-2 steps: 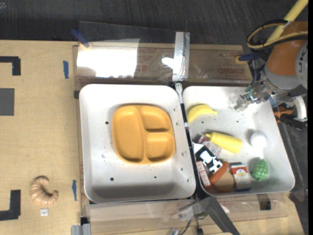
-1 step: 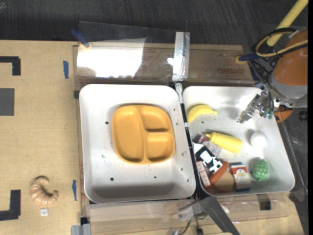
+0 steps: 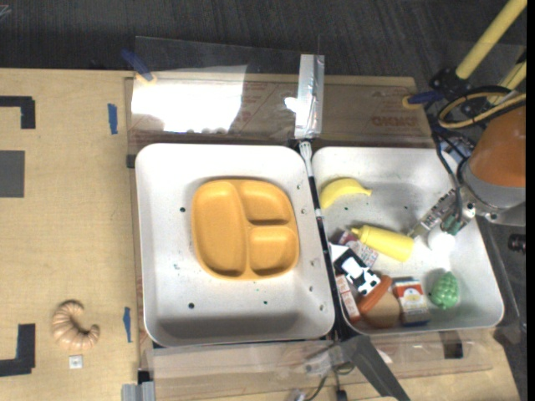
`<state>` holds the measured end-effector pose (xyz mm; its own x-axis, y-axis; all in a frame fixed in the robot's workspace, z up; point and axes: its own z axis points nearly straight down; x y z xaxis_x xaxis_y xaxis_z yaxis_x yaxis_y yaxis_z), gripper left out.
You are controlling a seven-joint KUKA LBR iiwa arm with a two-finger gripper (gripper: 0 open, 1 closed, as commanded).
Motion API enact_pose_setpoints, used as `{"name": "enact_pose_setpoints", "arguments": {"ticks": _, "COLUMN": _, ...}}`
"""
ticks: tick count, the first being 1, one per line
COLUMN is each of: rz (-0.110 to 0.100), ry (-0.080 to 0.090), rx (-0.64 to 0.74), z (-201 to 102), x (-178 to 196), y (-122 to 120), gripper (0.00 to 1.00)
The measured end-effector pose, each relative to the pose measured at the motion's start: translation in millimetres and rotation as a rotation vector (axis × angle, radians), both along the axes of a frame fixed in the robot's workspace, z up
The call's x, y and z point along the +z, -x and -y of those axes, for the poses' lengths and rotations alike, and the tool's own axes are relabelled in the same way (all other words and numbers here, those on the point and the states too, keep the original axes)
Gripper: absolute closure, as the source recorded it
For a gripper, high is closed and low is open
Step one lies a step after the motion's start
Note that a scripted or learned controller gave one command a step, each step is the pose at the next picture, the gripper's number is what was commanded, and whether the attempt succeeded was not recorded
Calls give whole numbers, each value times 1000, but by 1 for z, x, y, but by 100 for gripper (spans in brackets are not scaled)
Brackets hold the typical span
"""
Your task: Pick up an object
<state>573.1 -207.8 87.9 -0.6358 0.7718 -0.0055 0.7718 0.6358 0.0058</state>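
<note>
Gripper [image 3: 440, 217] is seen low in the right bin [image 3: 493, 295]; its state can't be told. Yellow bottle [image 3: 382, 241] lies just beside it toward the left bin, banana [image 3: 343, 192] beyond, green ball [image 3: 444, 289] nearer the camera. Risk judged: the rounded bottle could roll off or be nudged into the clutter, giving an empty close.
</note>
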Motion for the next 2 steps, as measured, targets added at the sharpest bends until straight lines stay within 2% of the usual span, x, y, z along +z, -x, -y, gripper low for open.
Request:
{"name": "enact_pose_setpoints", "arguments": {"ticks": 1, "rz": -8, "ry": -4, "rx": -443, "z": -38, "x": 4, "y": 20, "gripper": 100}}
{"name": "enact_pose_setpoints", "arguments": {"ticks": 2, "rz": 2, "ry": -5, "rx": -695, "z": -88, "x": 1, "y": 29, "gripper": 100}}
